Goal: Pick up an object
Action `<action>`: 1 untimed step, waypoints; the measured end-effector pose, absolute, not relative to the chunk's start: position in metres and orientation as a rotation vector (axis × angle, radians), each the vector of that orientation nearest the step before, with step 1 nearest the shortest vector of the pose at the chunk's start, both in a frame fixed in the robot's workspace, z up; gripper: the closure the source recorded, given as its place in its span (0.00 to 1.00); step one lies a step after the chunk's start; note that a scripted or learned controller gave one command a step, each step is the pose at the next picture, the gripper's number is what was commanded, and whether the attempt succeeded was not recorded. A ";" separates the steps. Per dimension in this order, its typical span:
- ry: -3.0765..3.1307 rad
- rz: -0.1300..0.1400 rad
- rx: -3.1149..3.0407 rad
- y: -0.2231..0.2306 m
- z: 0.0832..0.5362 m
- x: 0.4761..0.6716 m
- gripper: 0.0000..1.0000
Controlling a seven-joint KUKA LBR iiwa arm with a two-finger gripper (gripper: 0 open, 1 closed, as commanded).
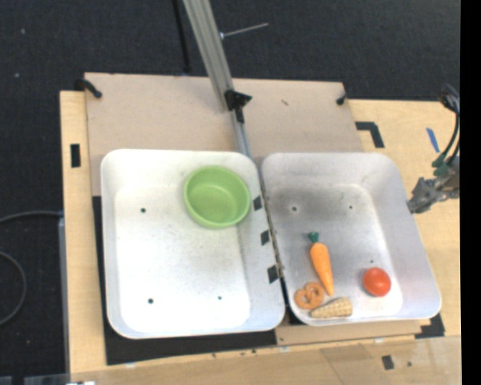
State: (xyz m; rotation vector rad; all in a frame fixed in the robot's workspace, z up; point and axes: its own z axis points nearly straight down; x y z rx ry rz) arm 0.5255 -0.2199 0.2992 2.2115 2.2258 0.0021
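The grey two-finger gripper hangs beside the right white bin, near the orange toy carrot; its grip state cannot be told.

- One fixed camera above the tabletop, looking down at a slant.
- Far enough back to take in both bins whole.

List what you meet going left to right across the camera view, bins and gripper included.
left bin → green bowl → right bin → pretzel → tomato → gripper
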 end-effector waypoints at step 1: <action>2.226 0.001 2.214 -0.176 0.284 0.525 1.00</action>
